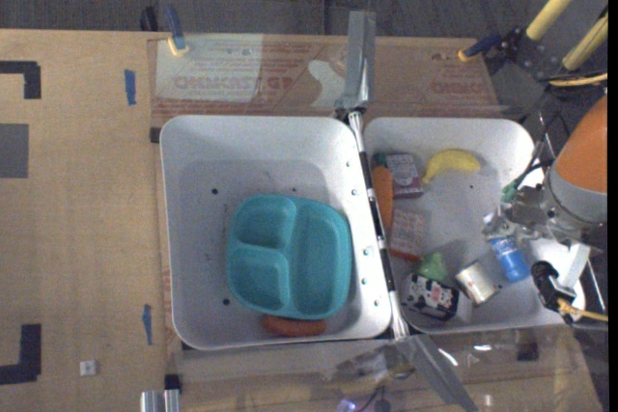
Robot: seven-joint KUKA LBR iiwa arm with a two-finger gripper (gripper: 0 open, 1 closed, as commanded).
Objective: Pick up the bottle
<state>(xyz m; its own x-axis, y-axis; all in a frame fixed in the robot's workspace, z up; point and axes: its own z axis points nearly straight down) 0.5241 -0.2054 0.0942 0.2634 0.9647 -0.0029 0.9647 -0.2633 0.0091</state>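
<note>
**Bottle sitting in a crowded corner, under the gripper**

Nearest the camera, along the front wall of the right bin point(454, 132), a black-and-white patterned pouch point(432, 296) is lying beside a small metal can point(475, 282), with a green object point(434, 265) just behind them. The bottle point(506, 258), clear with a blue label, is lying tilted, right next to the can and partly under the gripper point(512, 219).

The arm's metal parts are covering the gripper, so I cannot tell whether it is apart or together, nor whether it is touching the bottle. Nothing is showing the bottle as held.

The risks, as I judge them: the can is crowding the bottle, so a closing gripper may be catching the can instead or knocking it aside; the bottle, being round and tilted, may be rolling or slipping out; the bin wall nearby is leaving little room.

Farther back, a carrot point(383, 195), a flat red-printed packet point(407, 233), a dark red packet point(404, 171) and a banana point(450, 162) are lying well apart from the bottle. In the left bin point(193, 150), a teal divided tray point(289, 255) is hiding part of a sausage-like thing point(294, 326).
</note>
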